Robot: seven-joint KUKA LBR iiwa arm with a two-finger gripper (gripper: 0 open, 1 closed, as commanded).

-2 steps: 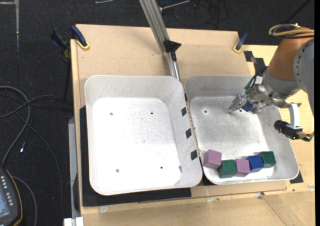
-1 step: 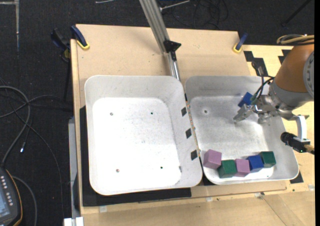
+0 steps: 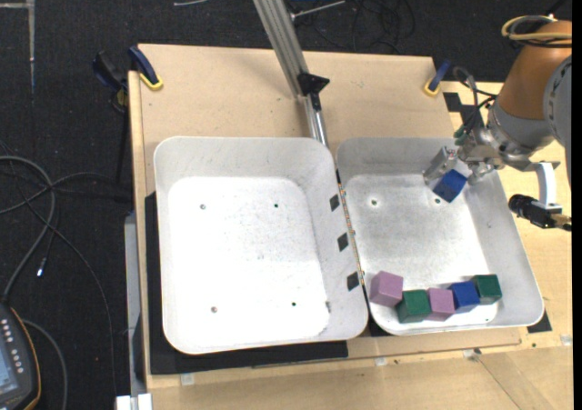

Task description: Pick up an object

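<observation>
Five blocks crowd the near edge of the right bin (image 3: 509, 245), lined up along its front wall: a light purple block (image 3: 386, 287) at the left end of the row, then a dark green block (image 3: 415, 305), a smaller purple block (image 3: 441, 301), a blue block (image 3: 466, 294), and a second green block (image 3: 488, 287) at the right end toward the bin's near right corner. Each one touches or sits just beside its neighbour, and the row bends slightly with the curve of the wall.

Farther back, over the far right part of the same bin, the gripper (image 3: 452, 174) hangs from the grey arm (image 3: 532, 99), which comes in across the bin's right edge. Its two fingers are pinched on another blue block (image 3: 449, 185), which is tilted and held clear of the bin floor, with its lower corner pointing down toward the white surface. This held block is well apart from the row at the front.

Beside it, the left bin (image 3: 177, 217) shares the bench (image 3: 227, 90), the two bins touching along their inner edges. Orange-tipped clamps (image 3: 145, 70) grip the bench at its far corners, and a metal pole (image 3: 277, 22) slants in from beyond the far edge.
</observation>
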